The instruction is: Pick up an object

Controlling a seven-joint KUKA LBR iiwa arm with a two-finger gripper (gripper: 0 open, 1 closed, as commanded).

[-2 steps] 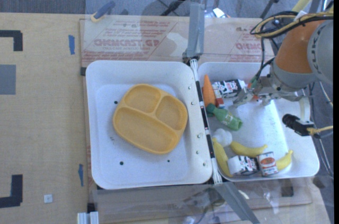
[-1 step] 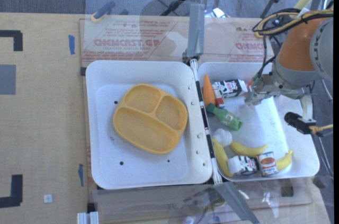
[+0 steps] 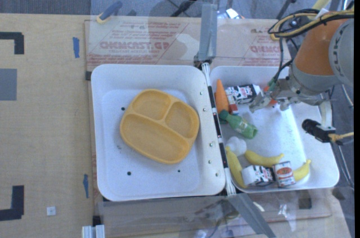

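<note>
Claw (image 3: 264,100) hovers over the right bin (image 3: 292,135), grip state unclear to me. I'd drop straight onto the carton (image 3: 245,93), clear of the carrot (image 3: 222,97).

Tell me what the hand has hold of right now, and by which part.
Cannot be told: the hand sits low in the right white bin, beside the small black-and-white carton, but no object shows in it.

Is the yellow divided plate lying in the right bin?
No, the yellow divided plate lies alone in the left bin; the right bin holds the carrot and bananas.
</note>
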